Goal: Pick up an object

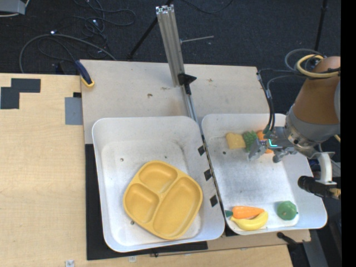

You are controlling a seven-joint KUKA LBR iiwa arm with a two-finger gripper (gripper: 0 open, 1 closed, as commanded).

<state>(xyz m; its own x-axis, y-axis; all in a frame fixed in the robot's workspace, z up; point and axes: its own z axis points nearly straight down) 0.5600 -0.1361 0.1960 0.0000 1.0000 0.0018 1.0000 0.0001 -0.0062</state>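
Note:
In the right bin [261, 182] a pale yellow toy [235, 141], a green toy [250, 137] and a small orange piece [261, 134] lie together near the far wall. My gripper [265, 153] hangs just right of and in front of them, over the bin floor. Its two grey fingers [253, 151] stand apart, open, with nothing between them. An orange carrot [247, 211] rests on a yellow banana [251, 222] at the near wall. A round green fruit [287, 209] sits to their right.
The left bin [111, 149] holds a yellow divided plate [163, 198]. A metal post [171, 43] rises behind the bins. Cables hang beside the arm's wrist [311, 115] at the right.

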